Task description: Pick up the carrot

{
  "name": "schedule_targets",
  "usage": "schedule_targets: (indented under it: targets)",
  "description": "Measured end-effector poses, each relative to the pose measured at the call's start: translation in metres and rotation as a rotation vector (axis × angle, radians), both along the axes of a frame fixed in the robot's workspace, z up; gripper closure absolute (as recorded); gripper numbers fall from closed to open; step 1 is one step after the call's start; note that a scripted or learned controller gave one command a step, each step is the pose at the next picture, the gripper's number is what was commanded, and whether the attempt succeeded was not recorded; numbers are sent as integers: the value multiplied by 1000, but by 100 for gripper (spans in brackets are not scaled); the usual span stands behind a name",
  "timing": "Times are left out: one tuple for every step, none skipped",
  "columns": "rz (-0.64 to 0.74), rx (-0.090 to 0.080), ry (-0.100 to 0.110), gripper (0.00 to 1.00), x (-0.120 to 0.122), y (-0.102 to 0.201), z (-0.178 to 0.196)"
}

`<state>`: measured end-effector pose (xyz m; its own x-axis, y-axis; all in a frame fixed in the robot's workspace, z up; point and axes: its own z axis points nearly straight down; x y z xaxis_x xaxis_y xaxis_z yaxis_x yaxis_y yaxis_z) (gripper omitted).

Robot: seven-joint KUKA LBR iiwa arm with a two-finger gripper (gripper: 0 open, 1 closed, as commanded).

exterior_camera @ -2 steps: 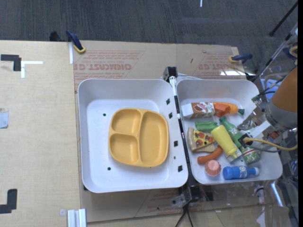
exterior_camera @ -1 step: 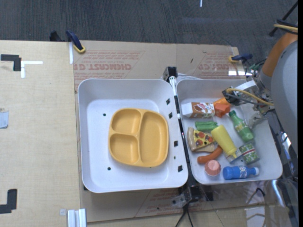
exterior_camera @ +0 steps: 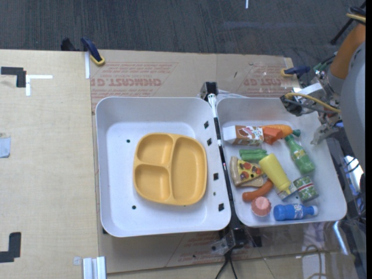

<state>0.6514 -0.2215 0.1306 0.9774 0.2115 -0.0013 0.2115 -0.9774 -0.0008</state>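
The carrot point(exterior_camera: 278, 131) is orange with a green tip pointing right. It lies in the right bin point(exterior_camera: 340, 205) near the back, its left end against a small white and red carton point(exterior_camera: 244, 134). The gripper point(exterior_camera: 323, 130) hangs at the bin's right rim, a short way to the right of the carrot and apart from it. Cables and the wrist hide much of the gripper. Nothing shows in its grasp.
Around the carrot lie a green bottle point(exterior_camera: 300, 154), a green pod point(exterior_camera: 253, 154), a yellow bottle point(exterior_camera: 275, 172), a pizza slice point(exterior_camera: 247, 172), a sausage point(exterior_camera: 257, 192), a can point(exterior_camera: 303, 189) and a blue bottle point(exterior_camera: 295, 212). A yellow divided plate point(exterior_camera: 171, 168) lies in the left bin point(exterior_camera: 110, 156).
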Motion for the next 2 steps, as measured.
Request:
schedule_targets:
  targets:
    - [-13,2,4,0,-64,-1,0]
    - [18,14,3,0,-1,6,-40]
